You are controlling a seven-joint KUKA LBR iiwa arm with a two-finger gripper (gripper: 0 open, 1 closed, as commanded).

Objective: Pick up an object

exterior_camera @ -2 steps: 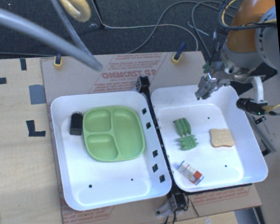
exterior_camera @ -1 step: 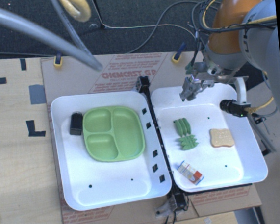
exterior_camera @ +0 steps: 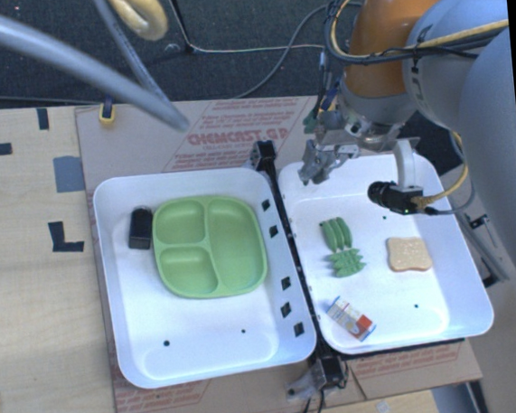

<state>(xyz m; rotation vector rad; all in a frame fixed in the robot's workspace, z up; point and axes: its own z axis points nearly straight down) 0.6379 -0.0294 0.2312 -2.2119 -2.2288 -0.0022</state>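
Observation:
In the right bin (exterior_camera: 450,314) lie a green ridged object (exterior_camera: 340,245), a slice of toast (exterior_camera: 409,255) and a small red and white carton (exterior_camera: 351,317). My gripper (exterior_camera: 319,164) hangs over the back left corner of that bin, above and behind the green object. Nothing shows between its fingers. The left bin (exterior_camera: 140,349) holds a green divided plate (exterior_camera: 209,246) and a small black object (exterior_camera: 140,228) beside it.
A black divider strip (exterior_camera: 287,262) runs between the two bins. Cables and a black fitting (exterior_camera: 393,195) hang off the wrist over the right bin's back. A grey pole (exterior_camera: 62,61) crosses the upper left.

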